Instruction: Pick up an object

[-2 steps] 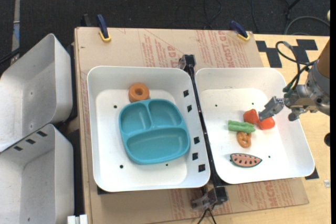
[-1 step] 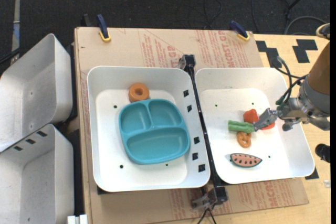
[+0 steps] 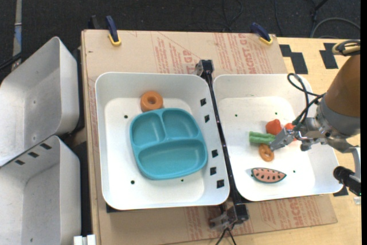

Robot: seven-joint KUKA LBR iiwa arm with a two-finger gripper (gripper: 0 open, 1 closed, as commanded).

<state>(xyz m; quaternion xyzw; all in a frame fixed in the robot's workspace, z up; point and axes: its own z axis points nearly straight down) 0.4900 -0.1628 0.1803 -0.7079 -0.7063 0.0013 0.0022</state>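
In the right bin (image 3: 246, 181) lie a green bean-shaped piece (image 3: 259, 137), a red piece (image 3: 273, 126), a small orange ring (image 3: 266, 152) and a watermelon slice (image 3: 268, 175). My gripper (image 3: 283, 138) reaches in from the right, low over the bin, with its fingertips just right of the green piece and below the red one. The fingers look spread, and nothing shows between them. The left bin (image 3: 114, 181) holds a teal divided plate (image 3: 168, 143) and an orange doughnut (image 3: 151, 101).
The arm's orange band (image 3: 347, 92) and wrist hang over the right bin's right edge. Two white tubs (image 3: 34, 140) stand off the bench at the left. Clamps (image 3: 113, 31) hold the cardboard base at the back.
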